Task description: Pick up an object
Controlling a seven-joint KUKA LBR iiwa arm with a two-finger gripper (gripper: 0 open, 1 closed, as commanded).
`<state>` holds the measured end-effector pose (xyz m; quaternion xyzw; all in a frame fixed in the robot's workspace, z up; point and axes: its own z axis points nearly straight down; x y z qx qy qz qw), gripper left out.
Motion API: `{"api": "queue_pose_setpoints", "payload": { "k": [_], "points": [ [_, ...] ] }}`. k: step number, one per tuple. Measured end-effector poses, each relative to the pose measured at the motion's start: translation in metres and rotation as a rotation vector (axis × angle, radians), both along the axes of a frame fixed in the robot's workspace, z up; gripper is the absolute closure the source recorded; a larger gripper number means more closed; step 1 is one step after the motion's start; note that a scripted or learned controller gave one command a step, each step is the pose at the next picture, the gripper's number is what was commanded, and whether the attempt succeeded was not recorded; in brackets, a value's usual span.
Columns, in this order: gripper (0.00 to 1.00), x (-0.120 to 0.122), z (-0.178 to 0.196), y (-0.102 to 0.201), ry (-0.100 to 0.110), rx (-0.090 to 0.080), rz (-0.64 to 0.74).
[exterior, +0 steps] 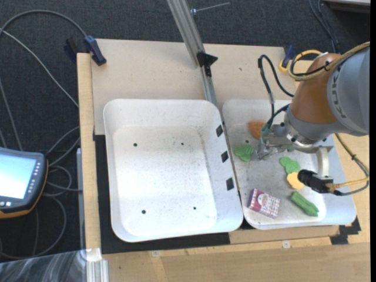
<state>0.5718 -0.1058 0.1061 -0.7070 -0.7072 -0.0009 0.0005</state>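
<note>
I see two white bins, the left bin (pixel 161 163) speckled with dark dots. In the right bin (pixel 258 216): green piece (pixel 244 153), orange piece (pixel 256 128), green-and-yellow toy (pixel 291 172), green wedge (pixel 305 203), pink-red patterned packet (pixel 264 202). Tan wood surface (pixel 147 69), grey arm (pixel 352 93) with an orange band (pixel 311 96).

You see two bins: the left bin (pixel 164 169) looks like matt white plastic, speckled with fine dark marks, and the right bin (pixel 335 213) has the same finish. Your bench (pixel 153 69) looks like pale, smooth wood with a matt surface. The arm (pixel 335 98) shows smooth grey casing and a glossy orange band. A pole (pixel 182 16) looks like brushed metal. The packet (pixel 264 202) looks like printed paper or foil.
</note>
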Motion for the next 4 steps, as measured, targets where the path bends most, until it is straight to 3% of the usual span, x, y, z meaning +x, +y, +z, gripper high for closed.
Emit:
{"api": "queue_pose_setpoints", "payload": {
  "k": [3,4],
  "points": [
    [1.00,0.003,0.162,0.005,-0.008,-0.003,0.002],
    [1.00,-0.023,0.161,0.050,0.003,0.001,0.005]
  ]
}}
